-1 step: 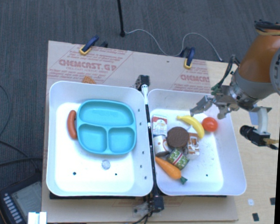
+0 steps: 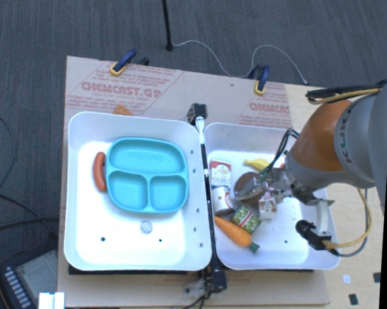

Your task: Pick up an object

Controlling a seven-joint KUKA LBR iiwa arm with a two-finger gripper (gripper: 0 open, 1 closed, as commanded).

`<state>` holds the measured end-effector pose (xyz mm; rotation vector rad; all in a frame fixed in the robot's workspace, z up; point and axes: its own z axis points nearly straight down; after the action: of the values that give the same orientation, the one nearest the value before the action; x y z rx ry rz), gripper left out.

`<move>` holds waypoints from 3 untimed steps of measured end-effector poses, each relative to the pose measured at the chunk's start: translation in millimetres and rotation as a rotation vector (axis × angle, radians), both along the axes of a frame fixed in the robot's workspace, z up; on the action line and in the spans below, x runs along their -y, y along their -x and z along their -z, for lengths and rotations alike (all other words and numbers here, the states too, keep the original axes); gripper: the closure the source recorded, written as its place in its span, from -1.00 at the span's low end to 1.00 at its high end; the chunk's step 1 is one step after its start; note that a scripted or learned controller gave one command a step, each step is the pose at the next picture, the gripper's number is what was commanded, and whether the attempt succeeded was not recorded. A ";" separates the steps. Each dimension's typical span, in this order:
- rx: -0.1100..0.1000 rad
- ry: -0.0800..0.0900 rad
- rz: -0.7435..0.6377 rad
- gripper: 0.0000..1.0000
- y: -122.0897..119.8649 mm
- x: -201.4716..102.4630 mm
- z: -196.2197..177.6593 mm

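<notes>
**Arm low over the cluttered right bin**

The gripper [image 2: 262,187] sits down among the clutter in the right bin [image 2: 285,256]; whether it is open, closed or holding anything cannot be told. At its 8 o'clock lies a green packet [image 2: 245,218], and beyond that a carrot [image 2: 233,232]. At its 9 o'clock is a red-and-white carton [image 2: 219,173], and at 12 o'clock a banana [image 2: 257,163]. The left bin [image 2: 81,242] holds a blue divided plate [image 2: 146,175], with a sausage [image 2: 100,170] just beside it at the plate's 9 o'clock.
</notes>
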<state>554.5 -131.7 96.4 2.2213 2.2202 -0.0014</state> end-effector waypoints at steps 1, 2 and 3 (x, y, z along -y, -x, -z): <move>-0.001 -0.001 0.000 1.00 0.2 -0.5 -9.1; 0.000 -0.002 -0.002 1.00 25.7 -54.8 -88.3; -0.002 -0.002 -0.002 1.00 25.8 -54.6 -97.1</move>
<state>528.7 -77.0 193.4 2.2205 2.2244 -0.0019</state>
